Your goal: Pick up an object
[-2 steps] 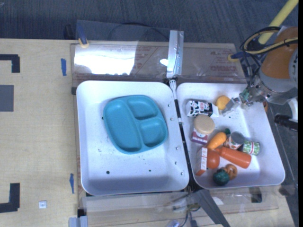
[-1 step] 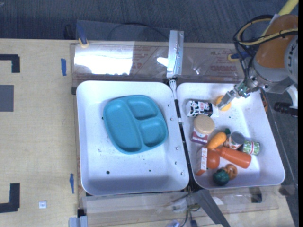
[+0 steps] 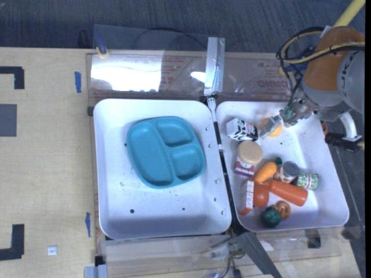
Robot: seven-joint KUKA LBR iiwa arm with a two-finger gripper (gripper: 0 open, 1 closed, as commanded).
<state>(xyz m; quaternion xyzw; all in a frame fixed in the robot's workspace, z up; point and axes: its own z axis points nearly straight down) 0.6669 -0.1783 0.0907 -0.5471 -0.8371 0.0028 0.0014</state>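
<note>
Your pincer point(image 3: 277, 122) is hovering by the right bin's point(image 3: 331, 181) far edge; I cannot tell its grip. Objects point(image 3: 272, 181) are crowding that bin's middle and near edge, overlapping, leaving its right side open.

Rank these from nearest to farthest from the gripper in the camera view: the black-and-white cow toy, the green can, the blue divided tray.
From the gripper, at the back of the right bin:
1. Black-and-white cow toy, just to its left in the same bin.
2. Green can, toward the front of that bin.
3. Blue divided tray, in the left bin.
</note>
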